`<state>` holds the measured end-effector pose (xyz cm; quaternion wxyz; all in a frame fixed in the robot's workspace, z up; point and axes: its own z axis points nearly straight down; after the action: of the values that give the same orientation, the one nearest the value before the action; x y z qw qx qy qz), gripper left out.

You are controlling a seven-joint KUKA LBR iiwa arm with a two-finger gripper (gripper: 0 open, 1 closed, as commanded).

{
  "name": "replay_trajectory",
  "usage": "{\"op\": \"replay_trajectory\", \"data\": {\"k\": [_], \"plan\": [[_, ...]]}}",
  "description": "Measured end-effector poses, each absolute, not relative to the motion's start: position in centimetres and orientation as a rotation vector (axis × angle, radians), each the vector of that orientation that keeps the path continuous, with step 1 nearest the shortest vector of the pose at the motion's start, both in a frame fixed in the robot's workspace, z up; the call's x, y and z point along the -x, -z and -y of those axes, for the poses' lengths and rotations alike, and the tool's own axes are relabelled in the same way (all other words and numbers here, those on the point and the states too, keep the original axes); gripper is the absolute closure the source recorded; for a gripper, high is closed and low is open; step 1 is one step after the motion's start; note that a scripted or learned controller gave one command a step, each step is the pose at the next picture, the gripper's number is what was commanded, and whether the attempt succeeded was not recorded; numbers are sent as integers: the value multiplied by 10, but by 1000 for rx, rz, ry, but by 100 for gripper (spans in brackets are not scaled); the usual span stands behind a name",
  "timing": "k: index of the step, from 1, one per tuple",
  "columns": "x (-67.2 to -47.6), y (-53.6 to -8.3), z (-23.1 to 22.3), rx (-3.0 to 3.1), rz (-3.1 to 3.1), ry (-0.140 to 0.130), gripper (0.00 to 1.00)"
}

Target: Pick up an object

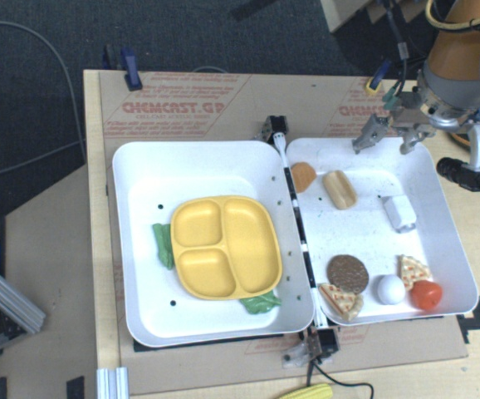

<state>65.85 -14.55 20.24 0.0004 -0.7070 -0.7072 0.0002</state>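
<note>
Cardboard point(223, 102) reads CHEMCAST (red print); gripper point(392, 134) open above.

There are two white bins, the left bin point(132, 223) and the right bin point(448, 231), side by side on one bench point(223, 98).

The left bin holds one yellow tray point(225, 246) with three compartments, and two green leaves: one point(164, 245) at the tray's left edge and one point(261, 303) at its lower right corner.

The right bin holds eight small things: one bread roll point(339, 189), one orange-brown bun point(303, 175), one grey-white block point(400, 213), one brown patty point(347, 273), one white ball point(390, 289), one red tomato point(426, 295), and two pizza slices, one point(341, 300) below the patty and one point(413, 268) above the tomato.

One gripper point(392, 136) hangs at the right bin's far edge.
</note>
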Motion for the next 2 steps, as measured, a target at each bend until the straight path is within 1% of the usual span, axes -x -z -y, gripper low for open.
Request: {"op": "replay_trajectory", "data": {"k": [1,2], "plan": [[-646,-87,140,2225,2225,5,0],[-644,-88,96,2226,2222,-8,0]]}}
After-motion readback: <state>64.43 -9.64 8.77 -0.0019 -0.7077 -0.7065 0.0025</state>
